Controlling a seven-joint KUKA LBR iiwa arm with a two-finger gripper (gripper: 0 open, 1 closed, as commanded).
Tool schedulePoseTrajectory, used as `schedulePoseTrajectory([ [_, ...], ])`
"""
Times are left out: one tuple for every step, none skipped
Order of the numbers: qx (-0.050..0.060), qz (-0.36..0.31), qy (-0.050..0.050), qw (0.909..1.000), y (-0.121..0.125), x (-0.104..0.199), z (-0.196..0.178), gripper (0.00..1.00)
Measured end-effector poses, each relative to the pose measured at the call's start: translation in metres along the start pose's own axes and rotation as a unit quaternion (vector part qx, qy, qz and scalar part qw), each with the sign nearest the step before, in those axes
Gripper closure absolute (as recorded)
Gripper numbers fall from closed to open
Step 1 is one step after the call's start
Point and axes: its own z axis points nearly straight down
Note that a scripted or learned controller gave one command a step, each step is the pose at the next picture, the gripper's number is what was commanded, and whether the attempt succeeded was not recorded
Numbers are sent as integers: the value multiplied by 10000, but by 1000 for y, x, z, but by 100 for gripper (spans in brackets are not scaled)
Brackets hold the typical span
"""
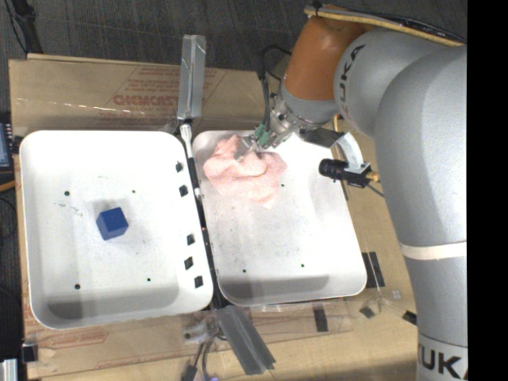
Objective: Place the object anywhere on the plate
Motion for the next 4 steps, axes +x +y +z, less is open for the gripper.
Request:
schedulePoseTrajectory([
  [-14,-25,-6,10000,1,0,-51,100],
  [-2,-2037,0,9790,10,53,-51,100],
  [-3,-3958,-3,9184,35,103,-44,100],
  [-11,-4969,-17,8678,64,147,-50,100],
])
